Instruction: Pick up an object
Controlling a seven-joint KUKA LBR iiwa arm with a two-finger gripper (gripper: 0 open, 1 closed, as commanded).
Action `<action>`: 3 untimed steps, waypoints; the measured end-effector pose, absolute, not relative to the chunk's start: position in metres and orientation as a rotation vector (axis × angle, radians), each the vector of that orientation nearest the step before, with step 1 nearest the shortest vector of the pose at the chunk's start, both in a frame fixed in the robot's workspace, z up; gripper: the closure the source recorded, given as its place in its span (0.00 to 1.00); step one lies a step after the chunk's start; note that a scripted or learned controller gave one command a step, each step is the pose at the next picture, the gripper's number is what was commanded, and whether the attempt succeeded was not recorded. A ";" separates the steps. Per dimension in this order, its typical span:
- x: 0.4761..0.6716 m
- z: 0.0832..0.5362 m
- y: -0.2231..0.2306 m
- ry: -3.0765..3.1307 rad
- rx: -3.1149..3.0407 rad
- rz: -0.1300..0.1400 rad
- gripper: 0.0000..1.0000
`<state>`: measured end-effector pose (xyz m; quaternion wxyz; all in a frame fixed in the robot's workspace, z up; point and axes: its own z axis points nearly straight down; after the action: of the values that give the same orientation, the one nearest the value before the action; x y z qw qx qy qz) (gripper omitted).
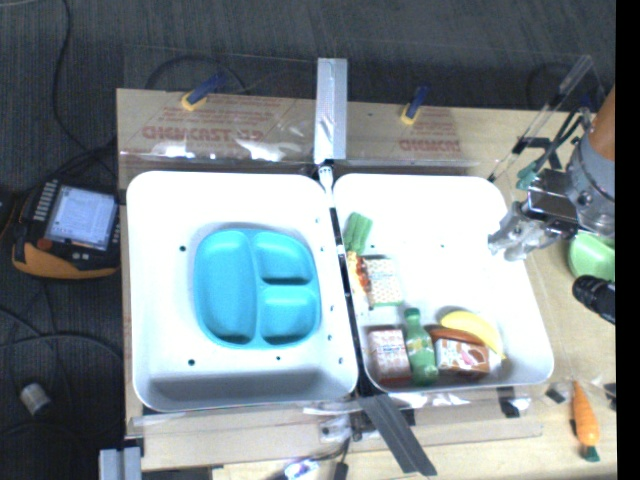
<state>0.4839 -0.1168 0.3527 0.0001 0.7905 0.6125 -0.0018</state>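
Two shallow white plastic bins (pixel 170 368) sit side by side. One blue divided plastic tray (pixel 258 286) lies in the left bin. One yellow toy banana (pixel 470 328), one green bottle (pixel 419 348) and one green leafy toy (pixel 357 230) lie in the right.

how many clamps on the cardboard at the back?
2. One blue-and-yellow clamp behind the left bin, one clamp behind the right bin. Others may be hidden.

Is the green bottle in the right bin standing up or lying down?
Lying down. The green bottle rests on its side along the bottom of the right bin, wedged between two red-brown packets.
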 end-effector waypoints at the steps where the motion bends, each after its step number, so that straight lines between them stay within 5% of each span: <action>1: 0.501 0.328 -0.158 2.165 2.277 -0.006 1.00; 3: 0.484 0.330 -0.132 2.191 2.252 -0.006 1.00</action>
<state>0.4838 -0.1322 0.3300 -0.0004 0.7167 0.6973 -0.0018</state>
